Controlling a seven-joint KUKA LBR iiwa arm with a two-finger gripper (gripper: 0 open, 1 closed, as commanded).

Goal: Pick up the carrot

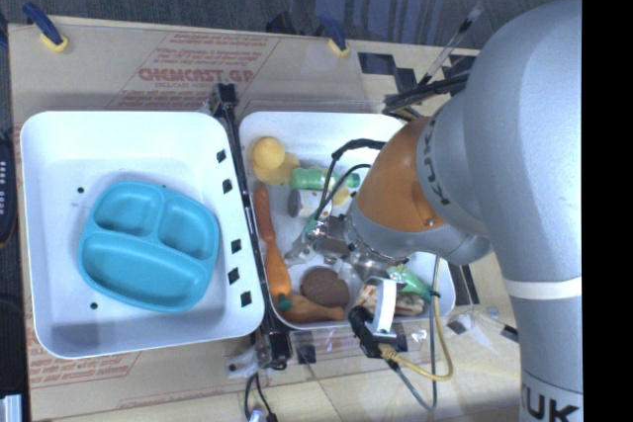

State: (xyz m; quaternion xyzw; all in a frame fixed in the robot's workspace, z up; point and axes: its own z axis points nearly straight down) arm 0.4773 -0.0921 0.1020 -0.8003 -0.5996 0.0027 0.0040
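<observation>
The carrot [270, 242] is a long orange shape lying along the left wall of the right bin [297, 126], its thick end toward the front. My gripper [328, 240] hangs low over the middle of that bin, just right of the carrot, under the orange wrist band [396, 198]. The arm's body hides much of the gripper and the bin's right half. Nothing visibly hangs from the gripper.
In the right bin lie a yellow toy [267, 157], a green piece [315, 179], a brown round item [324, 287] and another orange piece [313, 311] by the front wall. The left bin [49, 153] holds a blue divided plate [150, 243].
</observation>
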